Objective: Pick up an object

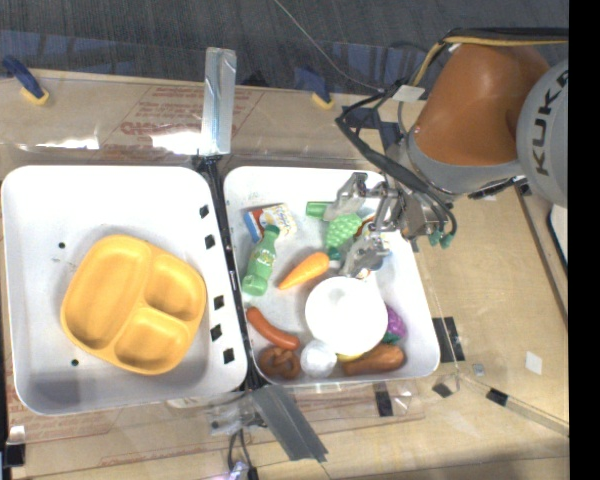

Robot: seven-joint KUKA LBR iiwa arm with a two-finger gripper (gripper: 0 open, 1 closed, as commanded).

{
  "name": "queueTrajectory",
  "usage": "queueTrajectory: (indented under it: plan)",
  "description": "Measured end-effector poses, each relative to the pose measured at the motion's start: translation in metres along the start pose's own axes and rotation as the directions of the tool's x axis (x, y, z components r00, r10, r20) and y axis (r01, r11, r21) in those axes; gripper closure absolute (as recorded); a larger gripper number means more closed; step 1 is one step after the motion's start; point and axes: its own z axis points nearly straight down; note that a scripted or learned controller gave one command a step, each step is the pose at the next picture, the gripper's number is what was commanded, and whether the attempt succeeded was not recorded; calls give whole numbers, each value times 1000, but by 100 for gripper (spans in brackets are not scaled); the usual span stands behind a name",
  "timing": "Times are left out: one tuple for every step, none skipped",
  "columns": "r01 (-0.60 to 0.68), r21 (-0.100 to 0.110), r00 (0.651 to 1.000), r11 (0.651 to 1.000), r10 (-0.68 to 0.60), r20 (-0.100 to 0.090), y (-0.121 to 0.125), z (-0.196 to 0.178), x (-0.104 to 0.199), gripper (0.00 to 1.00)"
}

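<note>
Along the near wall of the right bin (pixel 427 318) lie a brown toy (pixel 278 362), a small white ball (pixel 318 359) and a brown sausage-shaped piece (pixel 376 359), close together. Just beyond them a red sausage (pixel 271 328) lies at a slant, and a white round plate (pixel 345 315) covers a yellow thing (pixel 352 354) and most of a purple piece (pixel 394 322) at its right edge. An orange toy carrot (pixel 304 269) lies just left of the plate, with a green bottle (pixel 261 260) beside it near the bin's left wall. Farther back lie a small colourful carton (pixel 270 218), a green textured toy (pixel 341 230) and a green block (pixel 318 209).

The hand (pixel 365 233) hangs over the far right part of this bin, just beside the green textured toy and above the plate's far edge. Whether its fingers are apart or closed, I cannot tell; nothing is visibly gripped. Black cables (pixel 375 143) loop behind it.

The left bin (pixel 20 258) holds a yellow divided tray (pixel 132 301), well apart from the hand. A silver tape strip (pixel 219 101) stands at the far side of the table (pixel 500 298) between the bins.
</note>
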Motion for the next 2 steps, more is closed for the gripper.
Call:
queueTrajectory:
  plan:
    - [23,-4,1000,1000,-23,-10,-14,109,-26,0]
    - [-53,-2,999,999,53,0,-9,150,-59,0]
